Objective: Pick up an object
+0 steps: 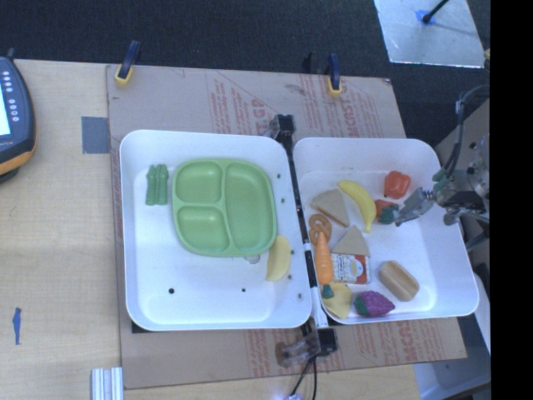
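My gripper [426,213] hangs over the right side of the right bin [450,257], open, with nothing between its fingers. One grey fingertip [404,215] lies close to a small red and green toy [385,212]. Near it are a red pepper [397,183] and a banana [360,202]. Further left in that bin lie two bread slices [331,206], a pretzel [320,224], a carrot [322,257] and a ketchup packet [348,267]. A bun [399,280], purple grapes [374,304] and a yellow piece [337,302] sit along the front.
The left bin [141,290] holds a green divided plate [224,206], a green bean bundle [156,184] and a yellow wedge [279,258]. A black divider clamp [285,127] stands between the bins. A handheld pendant [12,115] rests at the bench's far left.
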Tool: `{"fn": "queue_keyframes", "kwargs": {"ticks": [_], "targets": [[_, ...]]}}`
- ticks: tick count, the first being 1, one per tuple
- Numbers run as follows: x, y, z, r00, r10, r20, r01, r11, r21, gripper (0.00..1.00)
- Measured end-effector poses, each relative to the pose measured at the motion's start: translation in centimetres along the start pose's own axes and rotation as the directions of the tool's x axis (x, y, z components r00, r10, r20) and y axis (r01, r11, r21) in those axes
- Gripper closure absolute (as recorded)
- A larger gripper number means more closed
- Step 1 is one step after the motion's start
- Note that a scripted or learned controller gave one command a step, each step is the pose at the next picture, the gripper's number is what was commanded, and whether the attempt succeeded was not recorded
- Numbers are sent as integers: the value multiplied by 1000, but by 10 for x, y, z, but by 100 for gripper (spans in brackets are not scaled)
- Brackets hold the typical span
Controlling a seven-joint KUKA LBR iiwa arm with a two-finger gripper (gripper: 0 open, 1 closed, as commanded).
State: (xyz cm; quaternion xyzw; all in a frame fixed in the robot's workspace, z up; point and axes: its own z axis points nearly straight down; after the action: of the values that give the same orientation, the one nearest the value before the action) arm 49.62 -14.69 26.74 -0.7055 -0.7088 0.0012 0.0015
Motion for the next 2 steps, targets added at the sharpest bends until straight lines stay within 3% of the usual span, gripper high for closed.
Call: {"fn": "queue_keyframes", "kwargs": {"ticks": [1, 2], "targets": [[-3, 64, 162, 1000, -5, -1, 5, 1000, 7, 0], [27, 135, 170, 1000, -5, 3, 5, 1000, -11, 0]]}}
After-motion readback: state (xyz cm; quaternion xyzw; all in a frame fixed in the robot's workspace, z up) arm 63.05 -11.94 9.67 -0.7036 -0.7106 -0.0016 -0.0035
